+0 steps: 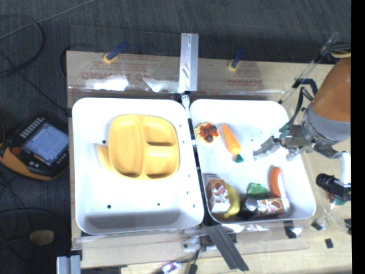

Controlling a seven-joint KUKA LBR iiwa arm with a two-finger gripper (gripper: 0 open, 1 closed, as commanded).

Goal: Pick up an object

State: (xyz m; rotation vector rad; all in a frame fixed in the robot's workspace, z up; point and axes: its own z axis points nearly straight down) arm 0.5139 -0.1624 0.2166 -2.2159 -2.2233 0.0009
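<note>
I see a wooden table (274, 73) on dark carpet bearing two white bins. In the right bin (251, 108), the pincer (272, 147) hangs spread, holding nothing, just right of the carrot (230, 140) and above the sausage (275, 181).

Dark grey carpet floor (239, 10) with trailing cables (25, 24) surrounds the pale wooden bench (268, 73).
</note>
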